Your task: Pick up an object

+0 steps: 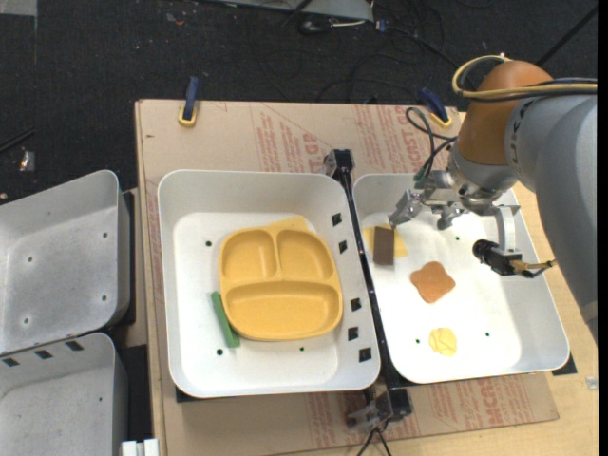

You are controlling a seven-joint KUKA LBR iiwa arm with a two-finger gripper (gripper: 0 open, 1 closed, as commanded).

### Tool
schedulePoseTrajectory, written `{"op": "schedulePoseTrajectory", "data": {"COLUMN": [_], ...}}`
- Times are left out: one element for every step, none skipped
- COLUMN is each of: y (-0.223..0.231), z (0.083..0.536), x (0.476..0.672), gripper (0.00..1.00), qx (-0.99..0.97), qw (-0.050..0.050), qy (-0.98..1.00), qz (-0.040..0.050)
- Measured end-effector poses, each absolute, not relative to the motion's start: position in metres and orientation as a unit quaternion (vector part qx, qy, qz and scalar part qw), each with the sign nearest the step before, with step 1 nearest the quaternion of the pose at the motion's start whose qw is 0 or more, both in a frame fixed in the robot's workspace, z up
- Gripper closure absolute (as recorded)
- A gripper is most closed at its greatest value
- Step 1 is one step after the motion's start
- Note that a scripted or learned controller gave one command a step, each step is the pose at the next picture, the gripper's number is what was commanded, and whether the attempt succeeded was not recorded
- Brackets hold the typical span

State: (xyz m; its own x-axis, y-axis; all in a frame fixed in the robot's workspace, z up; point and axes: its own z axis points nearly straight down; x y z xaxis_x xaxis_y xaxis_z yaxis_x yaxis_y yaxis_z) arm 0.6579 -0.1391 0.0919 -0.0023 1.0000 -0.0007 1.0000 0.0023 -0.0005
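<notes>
Camera view: the brown board worktop (285, 126) has 2 white shallow plastic bins side by side, touching in the middle.

L bin (180, 283): a big yellow plastic plate w/ 3 sections (280, 283) lies flat in the middle. A thin green stick (224, 319) lies just beside the plate's left edge, near the bottom.

R bin (532, 340): 4 small things.
- A little dark brown block (383, 245) is at the bin's left side, near the wall between the bins.
- A pale yellow flat bit (400, 248) peeks out on the block's right side, touching it.
- An orange-brown flat piece shaped like toast (432, 281) lies near the middle, apart from the block.
- A small yellow round thing (443, 341) lies lower down, well apart from the rest.

The block looks like a tall box shape, dull brown. Its long side runs top to bottom in the pic, w/ hardly any tilt. The toast piece is approx. square & turned a bit, so no clear long side.

The grey arm's hand (420, 218) is over the top part of the R bin, just above & right of the brown block. Its 2 fingers look spread apart w/ nothing between them.
</notes>
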Motion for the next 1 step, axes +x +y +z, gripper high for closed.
{"op": "schedulePoseTrajectory", "data": {"y": [-0.1389], "z": [0.1031], "x": [0.6586], "gripper": [1.00], "qx": [0.706], "qw": [0.001], "qy": [0.708], "qz": [0.0004]}}
